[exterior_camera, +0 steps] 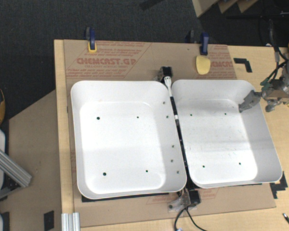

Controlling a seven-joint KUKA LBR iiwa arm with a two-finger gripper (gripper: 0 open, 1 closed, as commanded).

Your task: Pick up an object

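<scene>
Bins: the left bin (120, 138) and right bin (226, 134) sat side by side mid-tabletop, clamped together, likely to stop them sliding.
End effector: the end effector (253, 101) hovered over the right bin's far right corner; whether apart or together, I cannot tell.
Object: nothing to pick was visible in either bin.

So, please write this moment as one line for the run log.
task: pick up an object | gripper: at right bin far-right rim, no object seen between its fingers | left bin: beside it
</scene>
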